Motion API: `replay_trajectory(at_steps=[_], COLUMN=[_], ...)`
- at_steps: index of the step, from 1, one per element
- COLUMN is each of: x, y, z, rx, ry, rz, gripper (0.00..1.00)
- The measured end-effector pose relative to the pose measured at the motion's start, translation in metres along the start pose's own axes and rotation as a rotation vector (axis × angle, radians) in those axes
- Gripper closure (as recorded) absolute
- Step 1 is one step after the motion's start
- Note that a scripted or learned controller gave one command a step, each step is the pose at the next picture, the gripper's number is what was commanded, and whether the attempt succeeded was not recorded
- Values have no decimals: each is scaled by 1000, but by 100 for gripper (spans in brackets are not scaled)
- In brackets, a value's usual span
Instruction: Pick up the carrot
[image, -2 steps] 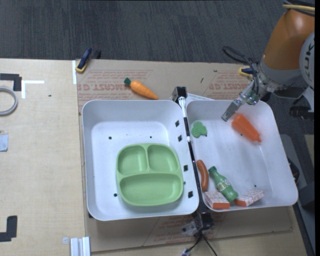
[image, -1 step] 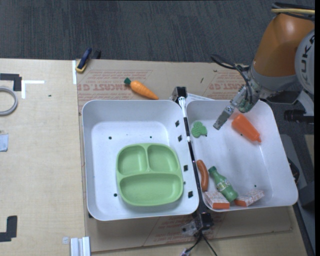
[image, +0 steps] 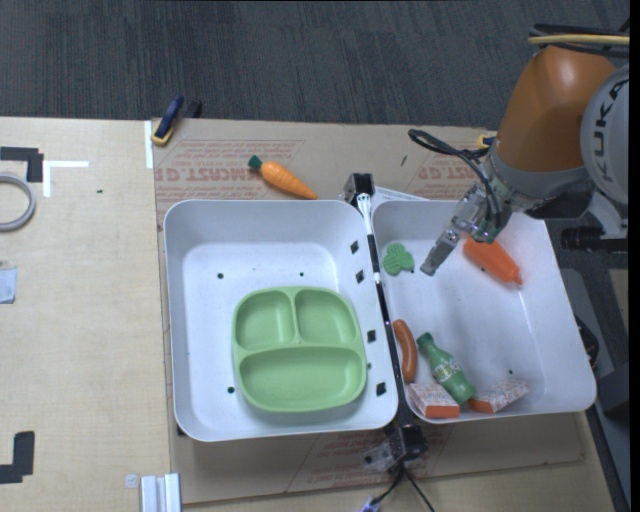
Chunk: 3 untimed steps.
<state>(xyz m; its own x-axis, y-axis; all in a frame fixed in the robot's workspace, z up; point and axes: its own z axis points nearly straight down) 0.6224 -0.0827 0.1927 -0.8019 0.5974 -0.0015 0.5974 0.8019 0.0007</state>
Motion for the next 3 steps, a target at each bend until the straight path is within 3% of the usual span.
replay_trajectory(at_steps=[1,2,3], x=[-1,-30,1], y=[-6,-19,-21], z=[0,49,-43], rx=[-1,-1,-1], ry=[-1,-1,-3], rz=[-256,-415,-586], gripper=[0,0,0])
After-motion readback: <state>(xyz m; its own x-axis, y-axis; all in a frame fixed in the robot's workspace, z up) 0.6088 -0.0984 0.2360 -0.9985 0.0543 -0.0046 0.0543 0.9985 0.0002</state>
